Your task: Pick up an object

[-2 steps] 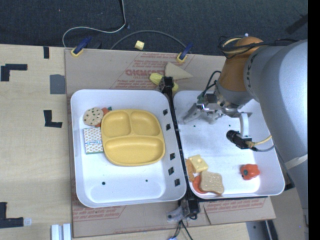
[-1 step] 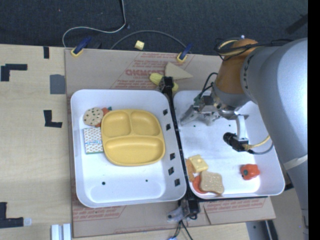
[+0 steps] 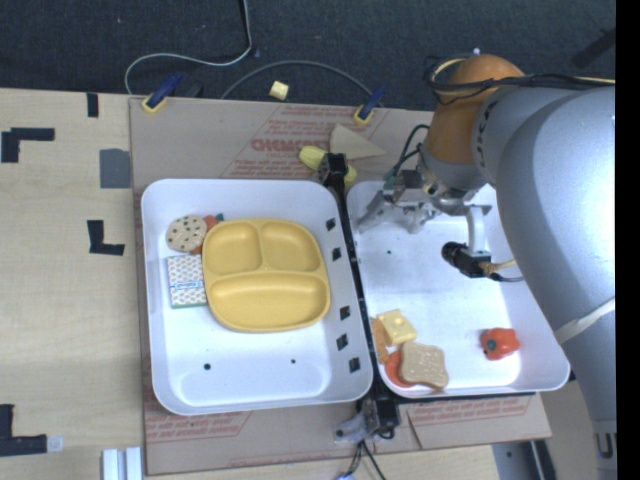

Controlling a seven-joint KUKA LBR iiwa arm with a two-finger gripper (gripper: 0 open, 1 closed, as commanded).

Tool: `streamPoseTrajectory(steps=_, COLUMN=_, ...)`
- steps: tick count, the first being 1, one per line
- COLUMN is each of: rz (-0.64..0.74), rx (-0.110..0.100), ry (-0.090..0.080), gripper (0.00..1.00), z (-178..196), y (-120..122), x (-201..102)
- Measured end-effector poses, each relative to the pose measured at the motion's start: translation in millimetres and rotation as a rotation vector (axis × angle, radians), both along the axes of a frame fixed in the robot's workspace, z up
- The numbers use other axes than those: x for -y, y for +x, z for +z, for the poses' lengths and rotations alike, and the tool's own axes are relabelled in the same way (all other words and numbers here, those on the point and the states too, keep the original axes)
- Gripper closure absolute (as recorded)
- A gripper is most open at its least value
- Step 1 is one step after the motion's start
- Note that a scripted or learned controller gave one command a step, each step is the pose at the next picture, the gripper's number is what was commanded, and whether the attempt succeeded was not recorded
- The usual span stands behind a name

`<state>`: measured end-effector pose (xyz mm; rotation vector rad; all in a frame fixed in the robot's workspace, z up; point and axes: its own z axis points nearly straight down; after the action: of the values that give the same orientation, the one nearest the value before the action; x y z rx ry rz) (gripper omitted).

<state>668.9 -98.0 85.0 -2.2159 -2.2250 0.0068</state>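
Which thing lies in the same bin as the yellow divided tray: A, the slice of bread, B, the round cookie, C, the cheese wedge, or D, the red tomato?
B: the cookie sits beside the tray in the left bin, while the bread, tomato and cheese all lie in the right bin.

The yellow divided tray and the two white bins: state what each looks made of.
The yellow three-compartment tray looks like moulded plastic with a smooth, matte finish: rounded ridges, even colour, no grain. The left white shallow bin and right white shallow bin also look like plastic, or possibly coated metal: thin rolled rims, rounded corners and a soft sheen. The look alone does not settle it.
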Motion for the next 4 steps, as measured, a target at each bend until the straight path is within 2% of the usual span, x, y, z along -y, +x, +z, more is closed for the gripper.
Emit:
streamPoseTrajectory(steps=1, rz=-0.008, rx=0.009, ry=-0.002, gripper=0.0, z=68.4, y=-0.3, x=92.3)
streamPoseTrajectory(steps=2, rz=0.003, rx=0.003, ry=-0.001, gripper=0.0, z=-2.4, y=-16.8, x=3.1)
streamPoseTrajectory(steps=3, rz=-0.002, rx=0.002, ry=0.001, gripper=0.0, z=0.2, y=-0.4, x=0.2)
streamPoseTrajectory(steps=4, rz=-0.004, rx=0.008, ry=0.0, gripper=0.0, z=1.8, y=-59.9, x=-0.1)
